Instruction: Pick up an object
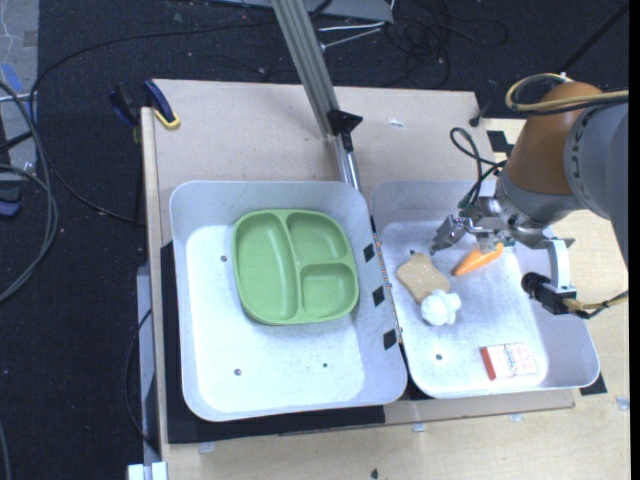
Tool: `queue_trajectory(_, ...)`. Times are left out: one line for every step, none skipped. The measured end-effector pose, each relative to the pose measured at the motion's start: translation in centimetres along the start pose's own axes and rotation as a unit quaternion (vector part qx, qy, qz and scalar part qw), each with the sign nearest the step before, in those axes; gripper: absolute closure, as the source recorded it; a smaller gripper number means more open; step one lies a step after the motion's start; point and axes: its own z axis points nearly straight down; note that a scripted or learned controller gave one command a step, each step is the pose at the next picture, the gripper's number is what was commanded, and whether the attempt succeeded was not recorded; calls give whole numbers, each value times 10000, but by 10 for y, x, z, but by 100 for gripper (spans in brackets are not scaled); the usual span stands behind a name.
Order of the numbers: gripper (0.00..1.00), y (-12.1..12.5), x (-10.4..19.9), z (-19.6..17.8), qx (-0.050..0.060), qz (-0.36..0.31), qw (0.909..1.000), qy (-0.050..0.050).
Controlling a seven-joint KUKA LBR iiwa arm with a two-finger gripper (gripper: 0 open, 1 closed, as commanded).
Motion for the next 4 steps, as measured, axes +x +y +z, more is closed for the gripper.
queue_trajectory(100, -2, 0, -5, 43, 4, 10000, 1)
queue_trajectory(100, -1, 9, -54, 106, -2, 9999, 20)
queue_trajectory(100, -2, 4, -116, 96, 5, 10000, 14)
queue_trajectory(100, -2, 5, -90, 137, 14, 9999, 20)
